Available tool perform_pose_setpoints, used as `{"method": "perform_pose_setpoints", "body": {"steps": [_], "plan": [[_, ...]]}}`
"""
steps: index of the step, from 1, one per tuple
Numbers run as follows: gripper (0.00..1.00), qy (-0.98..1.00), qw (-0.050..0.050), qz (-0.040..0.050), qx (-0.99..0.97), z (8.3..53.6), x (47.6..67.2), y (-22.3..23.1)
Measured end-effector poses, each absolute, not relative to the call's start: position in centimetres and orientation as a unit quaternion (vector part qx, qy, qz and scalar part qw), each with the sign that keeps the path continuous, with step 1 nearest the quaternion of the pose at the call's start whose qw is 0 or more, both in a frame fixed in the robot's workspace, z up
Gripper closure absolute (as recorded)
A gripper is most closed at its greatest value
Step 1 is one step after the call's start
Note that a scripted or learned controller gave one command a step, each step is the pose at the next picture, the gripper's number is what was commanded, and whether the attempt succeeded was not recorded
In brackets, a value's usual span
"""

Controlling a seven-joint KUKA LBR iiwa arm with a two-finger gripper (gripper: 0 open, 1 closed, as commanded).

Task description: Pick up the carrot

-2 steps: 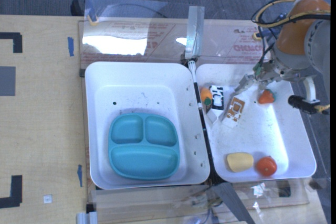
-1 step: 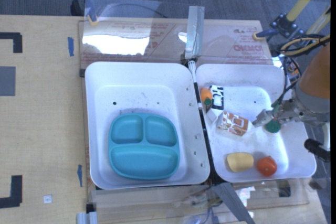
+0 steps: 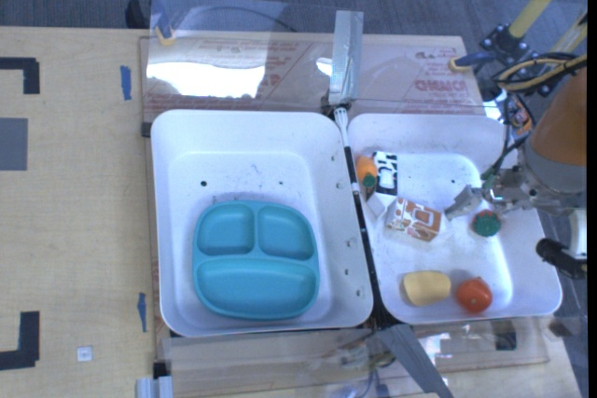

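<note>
We're in the approach step, by our read: nothing lifted yet. The end effector sits low over the right bin, approx. mid-right, just beside a green round item; its fingers look slightly spread w/ nothing between them.

The carrot lies at the right bin's far-left edge, against the divider, touching a black-and-white box. So it's well apart from the end effector, across the bin to the left in view, w/ a red-and-white packet between.

Next move, we judge: travel left over the packet, then line up the fingers on the carrot. Wall and box crowd it, so a clean closing will be tight.
</note>
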State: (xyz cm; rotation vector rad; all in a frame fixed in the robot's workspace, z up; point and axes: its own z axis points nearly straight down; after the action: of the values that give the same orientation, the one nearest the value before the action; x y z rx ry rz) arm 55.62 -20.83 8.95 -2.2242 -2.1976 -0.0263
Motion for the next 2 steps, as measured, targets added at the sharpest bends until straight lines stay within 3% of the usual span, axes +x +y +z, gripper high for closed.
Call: {"method": "perform_pose_setpoints", "body": {"steps": [1, 2], "plan": [[1.0, -0.702, -0.002, -0.0058, -0.712, 9.9, 55.7, -21.3], [1.0, -0.611, -0.001, -0.001, -0.792, 8.7, 48.0, -20.7]]}}
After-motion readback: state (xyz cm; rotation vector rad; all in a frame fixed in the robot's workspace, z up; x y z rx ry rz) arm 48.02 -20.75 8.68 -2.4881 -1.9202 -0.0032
